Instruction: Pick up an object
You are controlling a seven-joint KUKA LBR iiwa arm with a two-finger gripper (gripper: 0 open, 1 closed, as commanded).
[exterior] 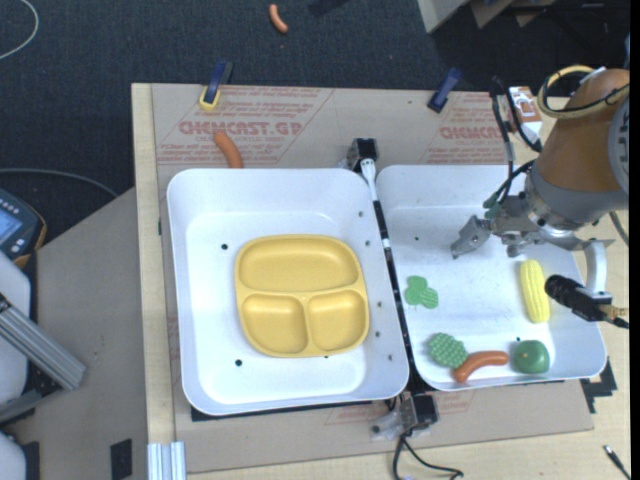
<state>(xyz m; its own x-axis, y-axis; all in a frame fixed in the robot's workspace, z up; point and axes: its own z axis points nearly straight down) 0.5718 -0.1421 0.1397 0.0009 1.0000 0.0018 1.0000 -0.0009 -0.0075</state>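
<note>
1. Gripper (pixel 470 240) is positioned over the right bin (pixel 440 193); fingers appear spread, nothing gripped.
2. Corn cob (pixel 534 290) is seen just right of it, apart.
3. Yellow tray (pixel 300 295) is laid in the left bin (pixel 200 268).

A divided tray (pixel 300 295) lies in the left bin (pixel 190 268); toy foods (pixel 534 290) lie in the right bin (pixel 440 193).

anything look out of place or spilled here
Yes. Two small orange sausage-like toys lie outside the bins: one on the cardboard just behind the left bin, another on the dark floor beyond the bench. The remaining toy food sits inside the right bin.
</note>
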